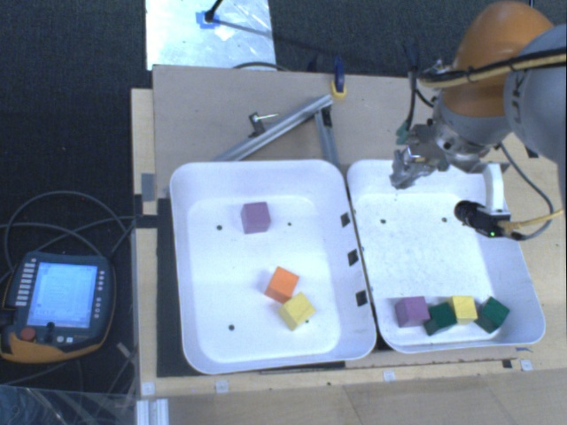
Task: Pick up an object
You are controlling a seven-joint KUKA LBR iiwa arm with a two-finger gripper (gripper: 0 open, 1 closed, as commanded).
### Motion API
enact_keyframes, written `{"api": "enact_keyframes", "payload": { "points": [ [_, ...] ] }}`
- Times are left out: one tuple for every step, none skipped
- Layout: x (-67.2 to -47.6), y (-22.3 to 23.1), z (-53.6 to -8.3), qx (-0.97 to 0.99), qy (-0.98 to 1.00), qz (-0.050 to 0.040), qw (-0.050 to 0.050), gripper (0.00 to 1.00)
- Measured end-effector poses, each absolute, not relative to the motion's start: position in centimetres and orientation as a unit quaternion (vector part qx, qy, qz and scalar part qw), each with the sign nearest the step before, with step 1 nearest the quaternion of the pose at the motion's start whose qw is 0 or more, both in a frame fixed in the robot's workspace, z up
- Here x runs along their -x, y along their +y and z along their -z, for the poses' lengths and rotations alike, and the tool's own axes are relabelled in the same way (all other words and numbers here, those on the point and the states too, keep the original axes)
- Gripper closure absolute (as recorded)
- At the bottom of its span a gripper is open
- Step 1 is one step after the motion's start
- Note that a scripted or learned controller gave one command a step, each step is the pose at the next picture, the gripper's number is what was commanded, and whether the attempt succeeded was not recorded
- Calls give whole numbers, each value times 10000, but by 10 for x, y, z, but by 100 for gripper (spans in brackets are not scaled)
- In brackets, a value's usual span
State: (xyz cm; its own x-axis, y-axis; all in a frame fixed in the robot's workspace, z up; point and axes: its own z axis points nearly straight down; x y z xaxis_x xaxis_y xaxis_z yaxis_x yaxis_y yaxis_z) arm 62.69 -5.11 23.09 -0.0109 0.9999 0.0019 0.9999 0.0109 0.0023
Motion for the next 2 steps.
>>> {"api": "enact_keyframes", "payload": {
  "points": [
    [-618, 9, -239, -7029, 7113, -15, -8, 100],
    [-615, 59, -226, -7033, 7109, -5, -7, 100]
  ]
}}
